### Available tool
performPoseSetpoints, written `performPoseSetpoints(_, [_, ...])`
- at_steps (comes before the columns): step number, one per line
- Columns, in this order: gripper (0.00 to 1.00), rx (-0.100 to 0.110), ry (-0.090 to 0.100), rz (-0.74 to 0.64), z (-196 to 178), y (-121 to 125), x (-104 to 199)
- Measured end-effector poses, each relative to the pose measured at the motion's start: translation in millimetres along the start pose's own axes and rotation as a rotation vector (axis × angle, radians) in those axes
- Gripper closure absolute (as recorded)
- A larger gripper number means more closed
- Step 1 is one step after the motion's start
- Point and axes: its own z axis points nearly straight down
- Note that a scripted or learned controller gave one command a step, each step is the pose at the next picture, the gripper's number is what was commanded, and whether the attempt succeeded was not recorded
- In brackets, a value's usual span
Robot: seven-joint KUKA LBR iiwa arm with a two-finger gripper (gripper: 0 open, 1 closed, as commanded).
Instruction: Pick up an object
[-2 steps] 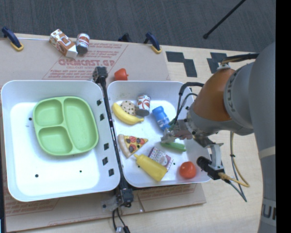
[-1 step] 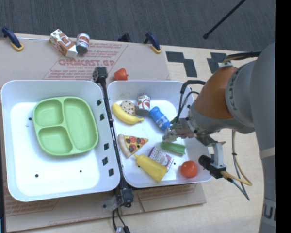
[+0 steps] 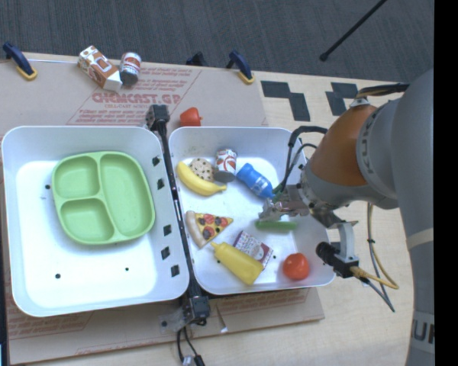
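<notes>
The right bin (image 3: 278,138) holds a banana (image 3: 201,180), a cookie (image 3: 201,165), a small can (image 3: 226,161), a blue bottle (image 3: 253,179), a pizza slice (image 3: 208,226), a yellow mustard bottle (image 3: 239,261), a red-and-white packet (image 3: 253,248), a red tomato (image 3: 295,266) and a flat green piece (image 3: 276,222). My gripper (image 3: 279,207) is low in the right part of this bin, right over the green piece and just right of the blue bottle. Whether it touches the green piece is hidden by the wrist.
The left bin (image 3: 30,265) holds a green divided plate (image 3: 103,197). On the cardboard behind the bins lie a small carton (image 3: 98,65), a can (image 3: 130,67) and a red object (image 3: 189,117). Blue clamps (image 3: 241,65) grip the board's far edge. A cable loops at the arm's wrist (image 3: 343,254).
</notes>
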Motion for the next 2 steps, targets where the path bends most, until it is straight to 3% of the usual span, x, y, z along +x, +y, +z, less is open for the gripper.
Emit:
performPoseSetpoints(1, [1.00, 0.005, 0.001, -0.001, 2, 32, 13])
performPoseSetpoints(2, [1.00, 0.003, 0.001, 0.003, -39, 41, -1])
